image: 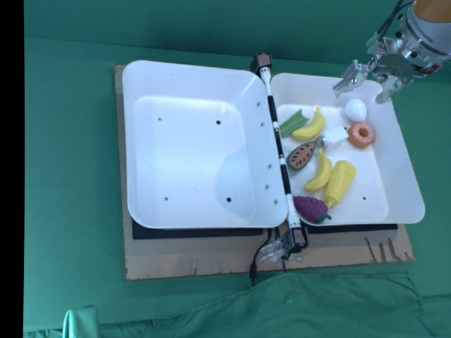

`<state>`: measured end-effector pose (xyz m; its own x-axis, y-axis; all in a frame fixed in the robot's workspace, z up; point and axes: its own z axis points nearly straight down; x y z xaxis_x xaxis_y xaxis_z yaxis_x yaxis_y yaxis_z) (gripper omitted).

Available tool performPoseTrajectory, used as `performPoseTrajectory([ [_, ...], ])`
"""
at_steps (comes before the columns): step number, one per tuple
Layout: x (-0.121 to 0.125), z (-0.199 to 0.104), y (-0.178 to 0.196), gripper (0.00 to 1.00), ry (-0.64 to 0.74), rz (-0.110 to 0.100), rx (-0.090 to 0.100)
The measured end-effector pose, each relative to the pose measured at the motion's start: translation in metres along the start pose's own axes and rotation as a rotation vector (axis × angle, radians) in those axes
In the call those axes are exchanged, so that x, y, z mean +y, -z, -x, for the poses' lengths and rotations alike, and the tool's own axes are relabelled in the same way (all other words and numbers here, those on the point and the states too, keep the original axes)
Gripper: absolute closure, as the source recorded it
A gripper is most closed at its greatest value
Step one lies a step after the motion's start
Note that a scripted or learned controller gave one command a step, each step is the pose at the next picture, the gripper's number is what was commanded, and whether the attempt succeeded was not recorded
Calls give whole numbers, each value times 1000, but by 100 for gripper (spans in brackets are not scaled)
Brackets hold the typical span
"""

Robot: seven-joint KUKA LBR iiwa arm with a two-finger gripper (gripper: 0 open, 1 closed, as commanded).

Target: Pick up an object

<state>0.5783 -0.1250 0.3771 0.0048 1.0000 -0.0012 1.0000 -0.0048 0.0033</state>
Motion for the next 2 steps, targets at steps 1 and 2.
performPoseTrajectory([
  [1,39,-5,-180,0,2,15,-4],
  [2,-23,50,-188,0,-6,19,-4],
])
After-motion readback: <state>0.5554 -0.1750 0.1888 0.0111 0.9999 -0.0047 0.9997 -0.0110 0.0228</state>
